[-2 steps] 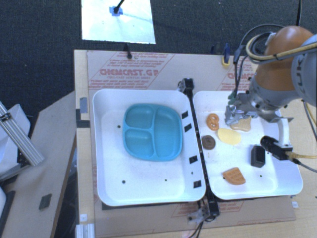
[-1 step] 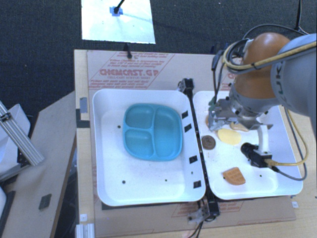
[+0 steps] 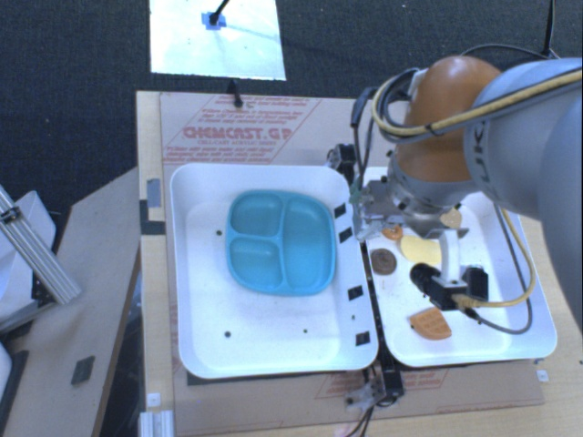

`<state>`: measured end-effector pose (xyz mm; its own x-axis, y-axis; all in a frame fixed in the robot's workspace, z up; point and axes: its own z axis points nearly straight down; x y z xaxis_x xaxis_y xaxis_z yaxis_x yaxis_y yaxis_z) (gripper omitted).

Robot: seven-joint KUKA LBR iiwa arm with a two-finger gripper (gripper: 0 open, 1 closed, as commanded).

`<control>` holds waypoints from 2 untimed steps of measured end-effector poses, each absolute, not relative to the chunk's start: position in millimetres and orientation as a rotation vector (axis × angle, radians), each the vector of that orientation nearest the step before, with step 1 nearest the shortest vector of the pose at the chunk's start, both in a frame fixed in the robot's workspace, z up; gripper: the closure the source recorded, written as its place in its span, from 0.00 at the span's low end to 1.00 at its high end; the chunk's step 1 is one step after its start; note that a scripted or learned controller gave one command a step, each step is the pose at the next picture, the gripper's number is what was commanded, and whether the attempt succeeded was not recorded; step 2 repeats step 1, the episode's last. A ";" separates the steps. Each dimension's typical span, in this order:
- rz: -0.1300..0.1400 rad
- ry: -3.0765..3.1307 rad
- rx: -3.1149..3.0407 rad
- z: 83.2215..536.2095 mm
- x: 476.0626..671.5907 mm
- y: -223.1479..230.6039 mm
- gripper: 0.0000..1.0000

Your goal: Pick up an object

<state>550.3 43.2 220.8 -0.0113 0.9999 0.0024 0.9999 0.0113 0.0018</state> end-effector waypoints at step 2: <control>-0.004 -2.233 -2.208 233.1 529.5 95.2 1.00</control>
